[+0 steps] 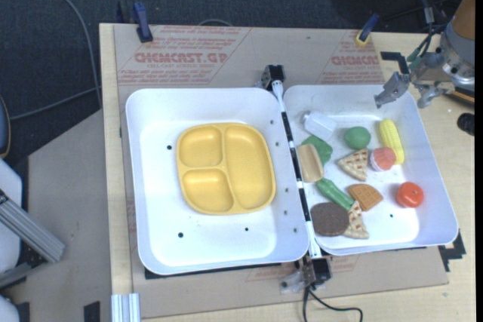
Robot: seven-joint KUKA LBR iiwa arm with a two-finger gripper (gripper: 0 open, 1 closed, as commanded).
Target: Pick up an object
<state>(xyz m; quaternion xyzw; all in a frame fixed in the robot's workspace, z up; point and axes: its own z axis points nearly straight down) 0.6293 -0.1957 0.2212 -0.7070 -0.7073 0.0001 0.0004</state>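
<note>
Bench [226, 49] of brown printed board carries two shallow white plastic bins side by side. The left bin [151, 162], well to the left of the tool, holds a yellow three-compartment plate [225, 166] with rounded corners and a smooth, glossy face. The right bin [434, 185] lies just below and to the left of the tool [394, 90], which hangs over the bin's upper right rim at the end of the grey arm [460, 49]; whether its fingers are open or closed cannot be told, and nothing shows between them.

The objects to pick are small toy foods crowded in the right bin. Nearest the tool, just below it, lies a ribbed yellow corn cob [391, 138]. Left of the cob sits a smooth green round piece [358, 137], and farther left a clear plastic piece [318, 123]. Lower down are a tan bread-like slab [309, 162], a pizza wedge [353, 164], a pink round piece [384, 158], a green pod [333, 193], a dark brown disc [330, 219] and an orange-red tomato [410, 194]. Several pieces touch one another. Blue clamps [140, 19] grip the bench's far edge.
</note>
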